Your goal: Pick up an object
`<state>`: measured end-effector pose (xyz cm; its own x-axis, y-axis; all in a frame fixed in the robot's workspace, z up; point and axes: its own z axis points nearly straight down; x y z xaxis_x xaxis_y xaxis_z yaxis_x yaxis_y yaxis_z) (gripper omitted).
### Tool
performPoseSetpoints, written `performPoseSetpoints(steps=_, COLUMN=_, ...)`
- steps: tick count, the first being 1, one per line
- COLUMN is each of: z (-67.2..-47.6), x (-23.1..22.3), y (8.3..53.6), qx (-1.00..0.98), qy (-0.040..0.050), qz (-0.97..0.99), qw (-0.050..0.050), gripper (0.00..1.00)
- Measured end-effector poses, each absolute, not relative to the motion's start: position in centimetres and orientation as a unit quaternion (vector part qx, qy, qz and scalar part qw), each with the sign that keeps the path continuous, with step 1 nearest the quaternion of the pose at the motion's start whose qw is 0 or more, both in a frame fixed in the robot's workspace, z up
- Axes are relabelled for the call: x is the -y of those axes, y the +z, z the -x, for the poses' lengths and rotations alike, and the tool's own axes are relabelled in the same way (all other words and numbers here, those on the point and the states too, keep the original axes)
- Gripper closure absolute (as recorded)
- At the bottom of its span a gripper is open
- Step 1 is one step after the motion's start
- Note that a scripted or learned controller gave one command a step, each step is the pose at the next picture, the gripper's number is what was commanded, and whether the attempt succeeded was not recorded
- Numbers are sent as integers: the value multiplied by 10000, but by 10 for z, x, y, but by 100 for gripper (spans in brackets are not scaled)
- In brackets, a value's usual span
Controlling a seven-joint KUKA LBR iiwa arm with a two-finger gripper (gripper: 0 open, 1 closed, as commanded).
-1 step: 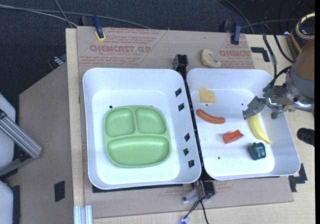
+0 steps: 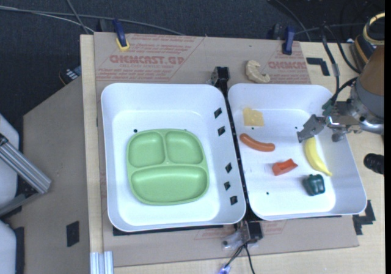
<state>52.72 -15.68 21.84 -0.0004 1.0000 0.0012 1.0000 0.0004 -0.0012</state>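
Note:
The right bin holds a yellow banana, a dark green pepper, a red piece, an orange-red sausage and a yellow cheese wedge. My gripper hangs over the bin's right side, just above the banana's upper end. Its fingers are spread, one finger left of the banana tip and the other to the right. Nothing sits between them and the gripper is open. The banana lies flat on the bin floor.
The left bin holds a light green divided plate. A beige object lies on the cardboard behind the right bin. Blue clamps hold the board's far edge. The arm enters from the right.

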Motion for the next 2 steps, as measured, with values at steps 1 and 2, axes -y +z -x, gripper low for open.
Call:
performPoseSetpoints(steps=1, z=-530, x=152, y=157, qx=7071, qy=10, qz=7071, qw=31, gripper=0)
performPoseSetpoints(steps=2, z=-530, x=153, y=114, qx=7070, qy=11, qz=7072, qw=32, gripper=0)
